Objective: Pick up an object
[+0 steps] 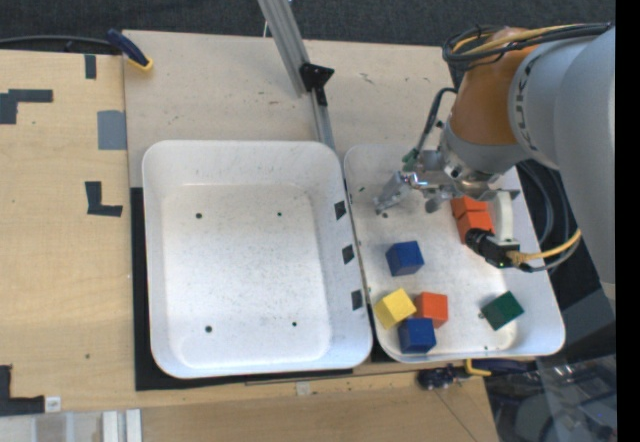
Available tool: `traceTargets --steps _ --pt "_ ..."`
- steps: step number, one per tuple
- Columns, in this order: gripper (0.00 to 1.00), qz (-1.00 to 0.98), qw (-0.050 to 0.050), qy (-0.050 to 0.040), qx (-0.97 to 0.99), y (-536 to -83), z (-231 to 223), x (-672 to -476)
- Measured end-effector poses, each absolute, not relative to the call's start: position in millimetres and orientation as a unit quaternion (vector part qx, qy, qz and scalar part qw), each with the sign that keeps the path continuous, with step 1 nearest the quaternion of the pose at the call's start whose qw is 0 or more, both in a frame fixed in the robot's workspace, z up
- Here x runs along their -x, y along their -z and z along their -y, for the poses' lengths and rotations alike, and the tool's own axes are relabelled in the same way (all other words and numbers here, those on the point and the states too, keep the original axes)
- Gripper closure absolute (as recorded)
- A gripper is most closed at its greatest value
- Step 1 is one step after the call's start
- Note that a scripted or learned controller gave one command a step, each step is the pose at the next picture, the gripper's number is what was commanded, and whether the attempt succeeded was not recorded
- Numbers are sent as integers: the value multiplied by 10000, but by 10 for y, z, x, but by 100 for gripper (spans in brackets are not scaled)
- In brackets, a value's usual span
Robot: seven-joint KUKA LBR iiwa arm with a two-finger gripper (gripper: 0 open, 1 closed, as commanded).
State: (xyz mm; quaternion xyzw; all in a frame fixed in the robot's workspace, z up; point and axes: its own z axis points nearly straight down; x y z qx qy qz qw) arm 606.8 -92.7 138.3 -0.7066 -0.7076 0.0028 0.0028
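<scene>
A: While the left bin [250, 260] sits at nine o'clock, what's been picked?

B: Nothing yet. The blocks lie loose in the right bin [540, 330]: yellow block [396, 306], blue cube [404, 257], orange [433, 307], green [502, 310].

A: The pincer [405, 192]?

B: Spread open, gripping nothing, just beyond the blue cube toward twelve o'clock.

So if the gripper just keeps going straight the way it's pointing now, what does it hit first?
Probably the bare floor of the right bin. The gripper points down and to the view's left; the upper blue cube sits just nearer the camera, seemingly off that line, though depth is unclear.
</scene>
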Motion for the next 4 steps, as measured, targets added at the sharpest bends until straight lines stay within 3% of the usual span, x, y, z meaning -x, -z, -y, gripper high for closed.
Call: traceTargets --steps 1,2,4 --pt "0 7075 19 -24 7067 -883 920 -6052" --pt "100 7080 12 -8 7063 -1012 910 -6064" --pt "100 7080 -19 17 7062 -2158 817 -6151"
